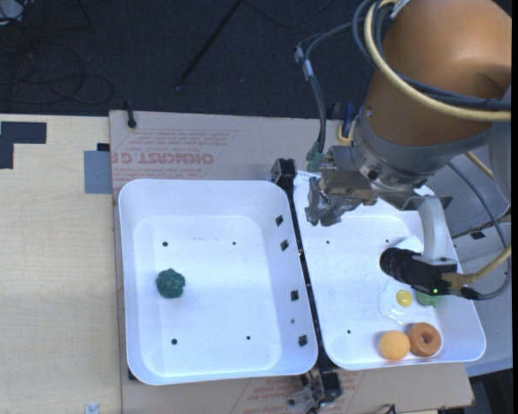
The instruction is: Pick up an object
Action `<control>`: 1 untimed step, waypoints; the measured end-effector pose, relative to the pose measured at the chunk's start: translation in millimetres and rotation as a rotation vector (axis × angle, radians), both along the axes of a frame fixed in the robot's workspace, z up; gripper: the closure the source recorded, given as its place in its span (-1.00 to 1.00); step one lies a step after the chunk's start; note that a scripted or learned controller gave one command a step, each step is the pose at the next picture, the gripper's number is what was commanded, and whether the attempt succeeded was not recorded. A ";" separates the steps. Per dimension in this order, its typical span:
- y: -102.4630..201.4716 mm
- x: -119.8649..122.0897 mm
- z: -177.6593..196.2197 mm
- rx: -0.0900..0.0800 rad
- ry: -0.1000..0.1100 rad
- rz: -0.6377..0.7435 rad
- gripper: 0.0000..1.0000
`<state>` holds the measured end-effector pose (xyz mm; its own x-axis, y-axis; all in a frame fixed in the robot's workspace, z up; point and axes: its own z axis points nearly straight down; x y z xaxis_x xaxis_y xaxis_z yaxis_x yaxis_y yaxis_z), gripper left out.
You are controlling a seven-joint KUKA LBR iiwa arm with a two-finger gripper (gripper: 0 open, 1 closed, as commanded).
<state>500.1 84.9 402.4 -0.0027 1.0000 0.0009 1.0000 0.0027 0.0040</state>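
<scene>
Nearest the camera, in the right bin [466, 352], lie an orange ball [394, 345], a brown ring [426, 340] and a small yellow piece [403, 298]. Left of that bin, its neighbour [198, 365] holds a green lump [170, 283]. Farther back hovers the end effector [325, 210] (its opening I cannot tell), seemingly carrying nothing; picking appears not yet done.

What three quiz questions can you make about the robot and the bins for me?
1. True or false: the green lump lies in the left bin.
2. What lies right beside the orange ball? A) brown ring B) spoon C) cup
3. Fill in: the gripper hangs over the ____ bin, near its far left corner.

Key: 1 true; 2 A; 3 right.
</scene>
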 end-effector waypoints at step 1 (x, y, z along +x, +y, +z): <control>52.9 12.0 -18.2 -0.002 0.008 0.002 1.00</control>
<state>512.1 137.8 384.2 -0.0044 1.0000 -0.0010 1.0000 0.0044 -0.0035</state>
